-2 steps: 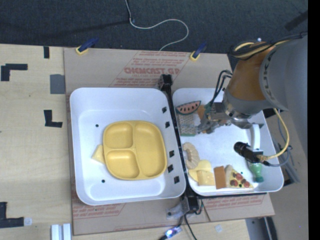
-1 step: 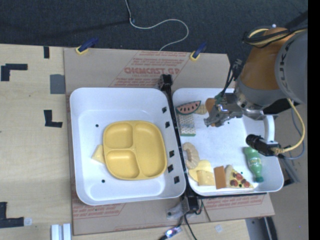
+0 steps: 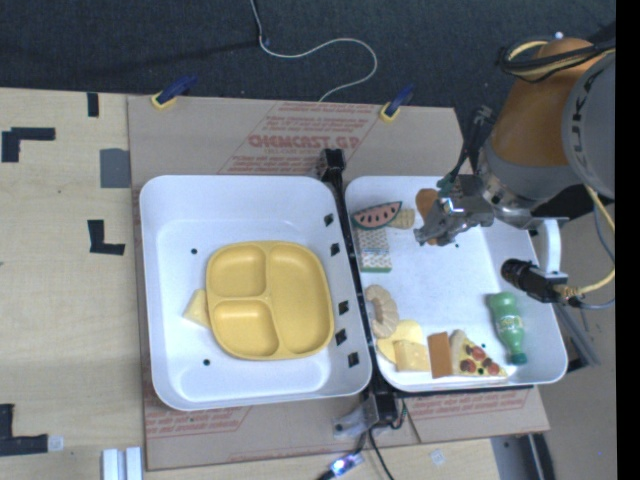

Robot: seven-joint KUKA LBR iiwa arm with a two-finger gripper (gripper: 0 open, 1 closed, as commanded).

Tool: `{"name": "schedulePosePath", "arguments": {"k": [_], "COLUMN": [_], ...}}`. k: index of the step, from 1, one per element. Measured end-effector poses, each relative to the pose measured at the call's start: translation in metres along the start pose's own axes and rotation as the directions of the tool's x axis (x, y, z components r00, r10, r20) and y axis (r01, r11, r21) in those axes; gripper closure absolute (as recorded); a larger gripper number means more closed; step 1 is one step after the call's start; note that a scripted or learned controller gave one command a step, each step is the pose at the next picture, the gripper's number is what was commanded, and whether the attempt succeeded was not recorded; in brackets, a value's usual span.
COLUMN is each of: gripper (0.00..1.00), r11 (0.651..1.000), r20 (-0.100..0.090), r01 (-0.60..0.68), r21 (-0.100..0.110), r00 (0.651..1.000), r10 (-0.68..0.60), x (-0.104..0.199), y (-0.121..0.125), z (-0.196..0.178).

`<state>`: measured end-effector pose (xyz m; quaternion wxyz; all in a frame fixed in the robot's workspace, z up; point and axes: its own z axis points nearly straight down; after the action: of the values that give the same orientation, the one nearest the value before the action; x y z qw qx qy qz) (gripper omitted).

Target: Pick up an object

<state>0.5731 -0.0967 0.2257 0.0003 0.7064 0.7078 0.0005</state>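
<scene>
- We see a watermelon slice [image 3: 377, 215] lying flat near the right bin's far left corner.
- A green bottle [image 3: 508, 325] lies by its right wall.
- A pizza slice [image 3: 474, 356] sits near the front.

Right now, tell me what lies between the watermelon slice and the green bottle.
In the camera view, bare white bin floor separates the watermelon slice from the green bottle.

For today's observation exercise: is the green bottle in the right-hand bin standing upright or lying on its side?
Lying on its side. The green bottle shows its full length flat on the right bin's floor, near the right wall.
</scene>
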Motion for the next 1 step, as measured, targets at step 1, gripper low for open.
{"name": "schedulePosePath", "arguments": {"k": [1], "gripper": [1.00], "r11": [1.000], "r20": [0.000], "r01": [0.004], "r21": [0.002], "r00": [1.000], "r10": [-0.004], "x": [0.0435], "y": [0.0305], "z": [0.0120]}}
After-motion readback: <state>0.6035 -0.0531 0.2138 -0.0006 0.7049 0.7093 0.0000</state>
